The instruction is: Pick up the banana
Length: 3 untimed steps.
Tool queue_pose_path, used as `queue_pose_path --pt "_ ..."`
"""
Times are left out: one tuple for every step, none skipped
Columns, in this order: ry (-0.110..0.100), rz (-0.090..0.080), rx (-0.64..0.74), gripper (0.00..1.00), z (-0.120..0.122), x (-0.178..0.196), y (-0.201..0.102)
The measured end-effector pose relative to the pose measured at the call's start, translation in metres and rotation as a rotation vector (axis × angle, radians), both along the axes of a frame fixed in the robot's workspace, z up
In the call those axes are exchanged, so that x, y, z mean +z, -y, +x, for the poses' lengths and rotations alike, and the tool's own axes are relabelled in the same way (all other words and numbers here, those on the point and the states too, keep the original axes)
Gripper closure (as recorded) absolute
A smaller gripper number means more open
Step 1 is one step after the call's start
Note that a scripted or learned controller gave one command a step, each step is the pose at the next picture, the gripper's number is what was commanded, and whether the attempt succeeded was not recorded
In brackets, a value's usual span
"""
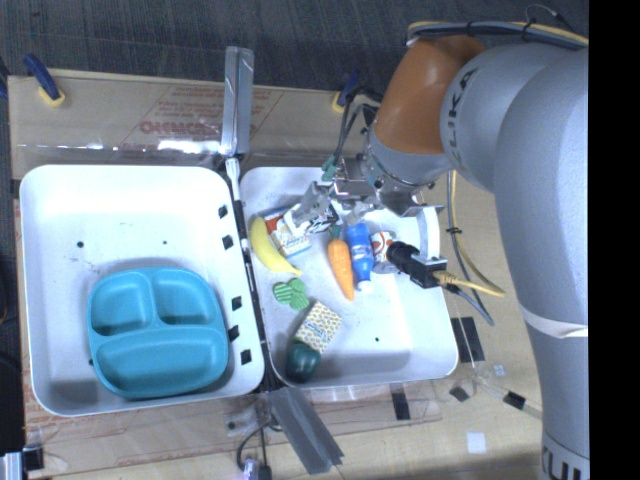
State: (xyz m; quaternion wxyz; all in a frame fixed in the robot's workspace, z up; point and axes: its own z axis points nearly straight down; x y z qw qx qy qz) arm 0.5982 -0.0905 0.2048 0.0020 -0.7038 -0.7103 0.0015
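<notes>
The yellow banana lies in the right bin, close to its left wall, curved and pointing toward the near right. My gripper hangs over the back part of that bin, just right of and beyond the banana, above a small white and red box. The banana is not between its fingers. The grey arm with its orange band covers the bin's back right corner.
Beside the banana lie an orange carrot, a blue bottle, a green ridged piece, a yellow patterned block and a dark green round fruit. The left bin holds a teal divided tray.
</notes>
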Motion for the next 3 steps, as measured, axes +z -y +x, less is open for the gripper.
queue_pose_path --pt "0.0 -0.001 0.062 0.0 -0.022 -0.014 -0.103" --pt "-0.001 0.0 0.097 0.0 -0.042 -0.014 -0.085" --pt "-0.002 0.0 0.114 0.0 -0.053 -0.014 -0.076"
